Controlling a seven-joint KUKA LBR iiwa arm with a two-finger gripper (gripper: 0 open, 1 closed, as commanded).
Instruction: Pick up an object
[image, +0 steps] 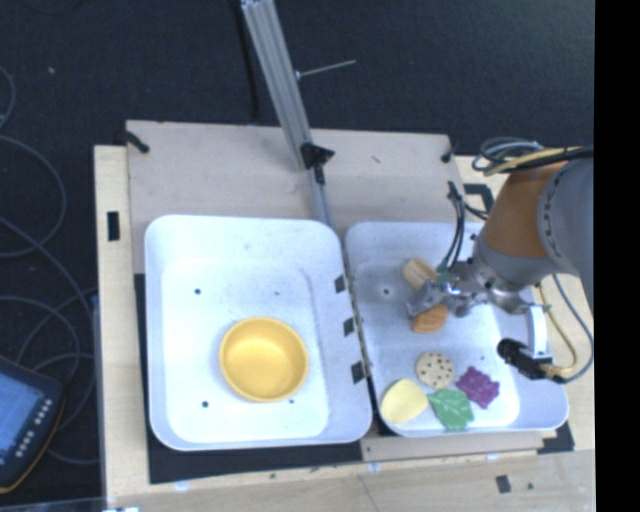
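Observation:
My gripper (432, 300) hangs low over the upper middle of the right bin (375, 250), reaching in from the right. Directly under its tip lies an orange-brown piece (431, 321), partly covered by the gripper. A tan piece (417, 270) sits just above and left of the tip. Toward the bin's front lie a speckled round cookie (434, 369), a purple piece (478, 385), a green piece (450, 407) and a pale yellow piece (403, 401). Whether anything is gripped is not visible.
The left bin (170, 260) holds a yellow bowl (263, 357). A metal pole (285, 90) slants up from the bench's back edge. Cables and a black fitting (525, 358) hang off the arm over the right bin's right side.

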